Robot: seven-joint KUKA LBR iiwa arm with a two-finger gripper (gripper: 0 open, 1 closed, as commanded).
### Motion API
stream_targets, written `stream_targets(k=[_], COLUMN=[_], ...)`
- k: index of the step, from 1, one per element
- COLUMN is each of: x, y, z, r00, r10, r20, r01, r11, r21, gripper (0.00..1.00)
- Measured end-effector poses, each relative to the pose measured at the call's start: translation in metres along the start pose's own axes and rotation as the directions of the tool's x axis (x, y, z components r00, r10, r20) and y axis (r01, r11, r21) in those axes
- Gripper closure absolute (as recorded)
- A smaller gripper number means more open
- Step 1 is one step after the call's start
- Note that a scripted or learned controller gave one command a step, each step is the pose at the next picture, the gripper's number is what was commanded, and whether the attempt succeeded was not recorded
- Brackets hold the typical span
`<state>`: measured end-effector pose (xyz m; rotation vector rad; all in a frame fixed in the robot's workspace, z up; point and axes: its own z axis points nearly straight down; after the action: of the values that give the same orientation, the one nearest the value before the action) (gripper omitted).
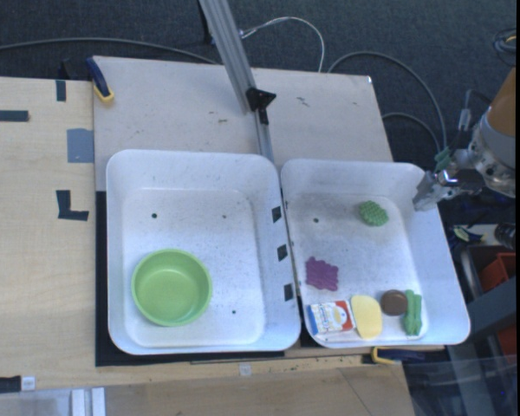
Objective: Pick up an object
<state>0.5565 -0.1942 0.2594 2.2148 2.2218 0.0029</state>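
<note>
We see the gripper [426, 194] at the right bin's [433, 258] upper right rim; its grip we cannot tell.

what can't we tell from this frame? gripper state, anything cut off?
- Gripper, camera view: small and blurred at the right bin's rim; whether it is open or shut cannot be told.
- Arm: cut off by the right edge.
- Red and white packet: print too small to read.
- Brown round object: too small to identify; touching the green piece, contact line unclear.
</note>
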Motion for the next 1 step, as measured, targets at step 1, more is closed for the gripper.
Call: stream_targets(k=[1], x=[0.0004], y=[0.0005], z=[-0.0217], r00=[1.0], r10=[0.001], r20=[-0.001], r01=[-0.001], r11=[1.0], r21=[0.005], gripper=[1.0])
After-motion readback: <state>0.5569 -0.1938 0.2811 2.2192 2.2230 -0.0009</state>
